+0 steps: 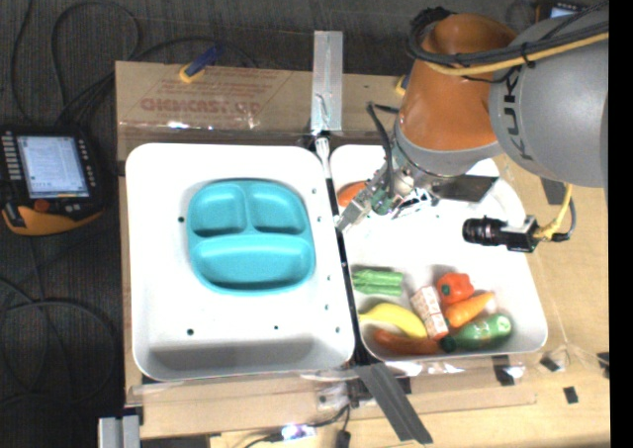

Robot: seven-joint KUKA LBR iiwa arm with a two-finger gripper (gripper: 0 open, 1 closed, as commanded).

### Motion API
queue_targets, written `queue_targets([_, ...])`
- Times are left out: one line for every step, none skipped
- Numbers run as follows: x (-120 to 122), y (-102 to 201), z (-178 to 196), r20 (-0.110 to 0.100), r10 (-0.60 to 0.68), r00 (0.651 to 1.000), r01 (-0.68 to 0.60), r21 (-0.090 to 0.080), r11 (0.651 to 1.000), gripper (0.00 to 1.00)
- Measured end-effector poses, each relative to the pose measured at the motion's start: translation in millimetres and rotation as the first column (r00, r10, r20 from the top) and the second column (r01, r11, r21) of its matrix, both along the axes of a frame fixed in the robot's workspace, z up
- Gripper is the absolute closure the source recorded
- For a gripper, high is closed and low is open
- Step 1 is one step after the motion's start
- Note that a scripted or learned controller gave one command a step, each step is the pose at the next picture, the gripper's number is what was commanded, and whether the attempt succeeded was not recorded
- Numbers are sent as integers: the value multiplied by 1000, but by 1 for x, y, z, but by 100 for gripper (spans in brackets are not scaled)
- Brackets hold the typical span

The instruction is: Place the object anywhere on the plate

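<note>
A turquoise divided plate [251,234] lies in the middle of the left white bin [158,337]. My gripper [364,203] hangs low over the upper left corner of the right bin [529,322], close to the wall between the two bins. An orange-red toy [347,192] lies right beside it on its left, partly hidden by it. I cannot make out whether the toy is touched or gripped. The grey arm with its orange band [455,80] covers the upper part of the right bin.
Toy foods crowd the front of the right bin: a green vegetable [378,281], a yellow banana [393,317], a small white and red carton [427,310], a red pepper [455,287], a carrot [468,310] and a green pepper [485,329]. A black cylinder [490,231] juts from the arm.
</note>
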State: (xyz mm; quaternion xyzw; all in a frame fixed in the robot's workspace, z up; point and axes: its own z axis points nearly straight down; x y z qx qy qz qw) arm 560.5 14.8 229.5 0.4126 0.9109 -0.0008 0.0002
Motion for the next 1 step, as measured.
queue_targets([82, 33, 0, 0, 151, 988, -151, 0, 988, 100])
